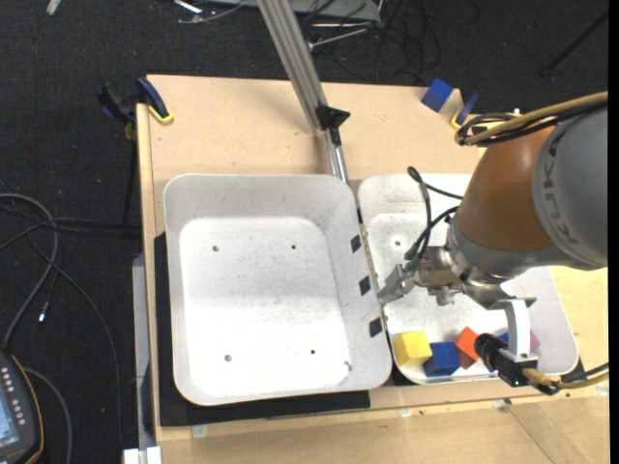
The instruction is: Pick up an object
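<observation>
wooden bench (pixel 242 124), dark carpet (pixel 68 46), cables (pixel 29 249)

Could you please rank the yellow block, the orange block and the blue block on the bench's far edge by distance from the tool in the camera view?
1. Yellow block, right bin, just below the tool.
2. Orange block, same bin, farther right.
3. Blue block, on the bench's far edge.

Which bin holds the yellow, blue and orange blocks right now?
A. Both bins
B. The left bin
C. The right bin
C: the yellow block, blue block and orange block all lie at the near end of the right bin.
</observation>
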{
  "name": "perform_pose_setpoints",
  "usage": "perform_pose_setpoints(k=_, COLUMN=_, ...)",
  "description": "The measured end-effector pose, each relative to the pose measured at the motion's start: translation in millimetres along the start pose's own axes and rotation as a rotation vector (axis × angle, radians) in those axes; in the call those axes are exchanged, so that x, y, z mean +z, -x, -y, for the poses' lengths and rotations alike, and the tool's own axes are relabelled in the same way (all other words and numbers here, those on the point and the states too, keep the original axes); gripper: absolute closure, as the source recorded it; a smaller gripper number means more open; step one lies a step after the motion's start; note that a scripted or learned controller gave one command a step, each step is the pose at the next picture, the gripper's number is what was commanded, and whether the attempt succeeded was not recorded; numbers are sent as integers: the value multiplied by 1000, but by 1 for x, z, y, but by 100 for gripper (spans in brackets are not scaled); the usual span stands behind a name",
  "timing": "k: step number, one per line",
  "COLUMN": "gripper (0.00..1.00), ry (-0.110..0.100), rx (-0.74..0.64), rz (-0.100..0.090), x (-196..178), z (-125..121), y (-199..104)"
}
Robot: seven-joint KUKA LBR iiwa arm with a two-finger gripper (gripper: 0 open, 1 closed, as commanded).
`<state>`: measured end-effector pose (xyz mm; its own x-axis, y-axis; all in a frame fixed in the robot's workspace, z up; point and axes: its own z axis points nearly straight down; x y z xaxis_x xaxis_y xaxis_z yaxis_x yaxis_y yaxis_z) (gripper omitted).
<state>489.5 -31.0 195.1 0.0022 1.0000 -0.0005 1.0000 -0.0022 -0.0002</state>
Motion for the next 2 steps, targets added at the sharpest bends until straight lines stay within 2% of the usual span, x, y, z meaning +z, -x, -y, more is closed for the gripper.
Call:
perform_pose_setpoints(k=1, gripper=0, ry=1, rx=3, rz=2, x=0, z=0, y=45)
perform_pose_setpoints(k=2, gripper=0, ry=1, rx=1, rz=1, x=0, z=0, y=61)
